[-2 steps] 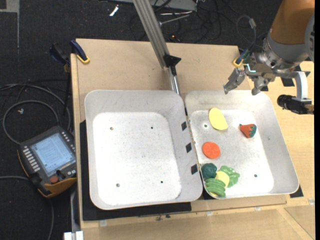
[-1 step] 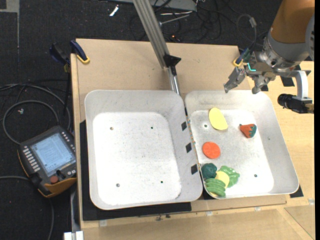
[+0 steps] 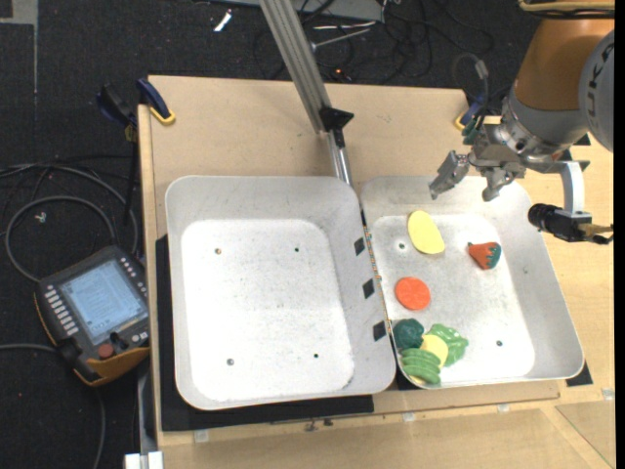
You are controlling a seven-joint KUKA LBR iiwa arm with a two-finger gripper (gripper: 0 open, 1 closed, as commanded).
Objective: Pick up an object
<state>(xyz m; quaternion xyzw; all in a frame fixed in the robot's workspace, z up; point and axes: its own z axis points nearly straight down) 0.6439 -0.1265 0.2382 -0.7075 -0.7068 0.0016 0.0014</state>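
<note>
Gripper (image 3: pixel 471 176) spread wide and carrying nothing, we see the arm (image 3: pixel 562 66) reaching in from the right, its two fingers (image 3: pixel 449 176) hanging apart above the far rim of the right-hand bin (image 3: pixel 547 291). Nothing sits between them.

Below, on the worktop (image 3: pixel 244 135), we find two shallow white bins side by side. All the objects lie in the right one. A yellow oval piece (image 3: pixel 426 233) rests nearest the gripper, just below and slightly left of it. To its right, well clear of it, sits a small red piece with a green tip (image 3: pixel 484 254). An orange disc (image 3: pixel 412 292) lies below the yellow oval, near the bin's left wall. At the near left corner we see a cluster touching one another: a dark green lump (image 3: pixel 408 333), a yellow-green leafy piece (image 3: pixel 446 343) and a ribbed green piece (image 3: pixel 421 364).

The left bin (image 3: pixel 259 291) shows its speckled floor. A metal pole (image 3: pixel 298 52) slants across the worktop toward the gap between the bins, and a handheld control pendant (image 3: pixel 93 306) lies on the dark floor at left.
</note>
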